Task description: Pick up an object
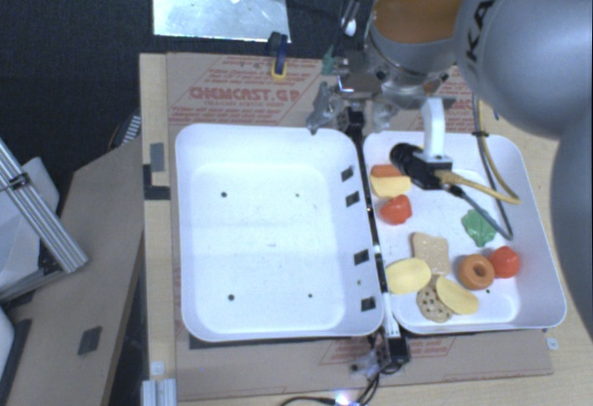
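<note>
My gripper (341,117) hangs over the back rim where the two white bins meet, above the divider. Nothing shows in its grasp. The right bin (528,172) holds several small toy foods. An orange-and-yellow block (389,180) and a red piece (397,209) lie nearest the gripper, just in front of it to the right. Farther forward are a green piece (478,226), a red tomato (505,260), a brown donut (476,272), a tan cracker (430,251), a yellow lemon shape (408,275), a round cookie (428,304) and a yellow slice (456,296).
The left bin (269,237) is bare white inside. Black clips (359,256) line the divider between the bins. A yellow-and-blue clamp (277,57) stands on the cardboard behind the left bin. The arm's bulk covers the back right corner.
</note>
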Robot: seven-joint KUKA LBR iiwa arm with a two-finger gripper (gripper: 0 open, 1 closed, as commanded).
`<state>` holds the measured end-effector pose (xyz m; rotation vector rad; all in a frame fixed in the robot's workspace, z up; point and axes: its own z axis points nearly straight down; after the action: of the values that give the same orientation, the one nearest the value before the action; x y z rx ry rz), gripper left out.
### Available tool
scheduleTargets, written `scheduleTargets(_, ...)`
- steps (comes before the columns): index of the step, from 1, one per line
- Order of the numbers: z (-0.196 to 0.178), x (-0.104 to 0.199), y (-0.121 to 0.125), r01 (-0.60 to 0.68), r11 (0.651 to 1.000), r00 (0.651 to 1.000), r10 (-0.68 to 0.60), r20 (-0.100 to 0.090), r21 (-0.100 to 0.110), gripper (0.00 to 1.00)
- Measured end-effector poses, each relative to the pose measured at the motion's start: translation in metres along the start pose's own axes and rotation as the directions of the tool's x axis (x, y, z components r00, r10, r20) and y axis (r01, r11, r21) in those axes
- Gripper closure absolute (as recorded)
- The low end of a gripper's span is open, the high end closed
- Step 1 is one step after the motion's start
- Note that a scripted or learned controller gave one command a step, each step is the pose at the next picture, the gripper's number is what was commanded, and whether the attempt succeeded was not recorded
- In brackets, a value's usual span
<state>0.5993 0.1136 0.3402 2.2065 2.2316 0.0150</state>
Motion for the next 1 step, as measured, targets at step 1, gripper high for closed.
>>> scheduleTargets(1,0.0065,0.0728,-0.0011,0.0,1.0,1.0,0.0,0.001,0.008,0.0)
